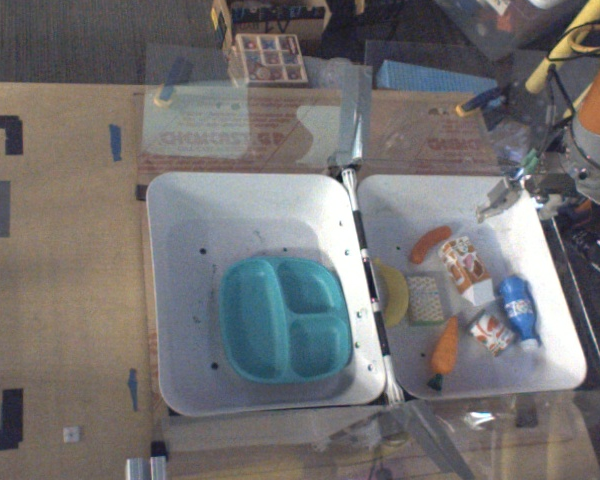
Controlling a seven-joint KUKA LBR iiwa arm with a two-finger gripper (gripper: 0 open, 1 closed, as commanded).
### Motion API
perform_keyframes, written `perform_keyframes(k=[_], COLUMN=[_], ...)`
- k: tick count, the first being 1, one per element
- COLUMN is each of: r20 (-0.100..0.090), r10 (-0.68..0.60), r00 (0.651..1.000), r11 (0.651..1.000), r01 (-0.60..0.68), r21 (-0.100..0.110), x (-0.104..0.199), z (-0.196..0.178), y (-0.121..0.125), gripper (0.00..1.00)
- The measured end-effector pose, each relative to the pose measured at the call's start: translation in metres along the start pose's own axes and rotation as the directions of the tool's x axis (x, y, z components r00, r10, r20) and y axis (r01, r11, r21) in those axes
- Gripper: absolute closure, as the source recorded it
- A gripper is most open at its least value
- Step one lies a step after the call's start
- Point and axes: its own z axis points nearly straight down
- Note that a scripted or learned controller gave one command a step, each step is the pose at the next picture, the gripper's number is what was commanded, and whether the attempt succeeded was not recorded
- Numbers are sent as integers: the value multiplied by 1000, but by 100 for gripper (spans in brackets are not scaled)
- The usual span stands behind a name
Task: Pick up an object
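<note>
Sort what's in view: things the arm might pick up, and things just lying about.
For the job: the gripper above the right bin; in that bin, sausage, carrot, blue bottle, two small cartons, green sponge.

Lying about: teal divided plate in the left bin, cardboard box, blue tape marks.

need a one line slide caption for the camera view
End effector hovering over right bin of toy food, beside left bin holding a teal divided plate.
</note>
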Motion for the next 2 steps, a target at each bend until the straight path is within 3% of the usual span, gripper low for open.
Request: perform_keyframes(k=[1,2], r20=[7,0], r10=[-17,-111], r00=[1000,994], r11=[999,994], r01=[17,111], r21=[-28,-4], x=[3,33], z=[79,111], y=[-26,-88], gripper=[0,0])
